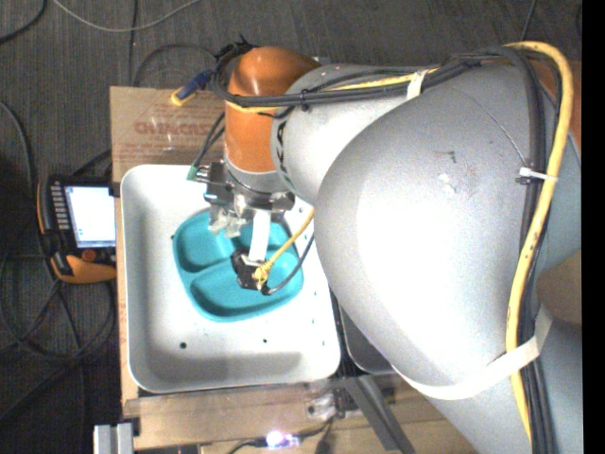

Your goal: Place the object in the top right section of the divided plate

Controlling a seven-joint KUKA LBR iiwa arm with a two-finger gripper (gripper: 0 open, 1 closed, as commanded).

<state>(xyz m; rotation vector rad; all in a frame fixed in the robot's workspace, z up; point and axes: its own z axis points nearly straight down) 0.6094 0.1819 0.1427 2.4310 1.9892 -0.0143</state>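
Note:
A teal divided plate (200, 296) lies in the left white bin (165, 343), a little right of the bin's middle. My gripper (230, 221) hangs low over the plate's upper part, below the orange band of the wrist (255, 112). The wrist and its fittings cover the plate's top and right sections, so I cannot make out any object there or between the fingers. The plate's left and lower sections show bare teal.
The big grey arm (444, 216) covers the right half of the view and hides nearly all of the right bin. A cardboard sheet (161, 126) lies under the bin's far edge. A handheld pendant (80, 220) sits left of the bin, with cables on the floor.

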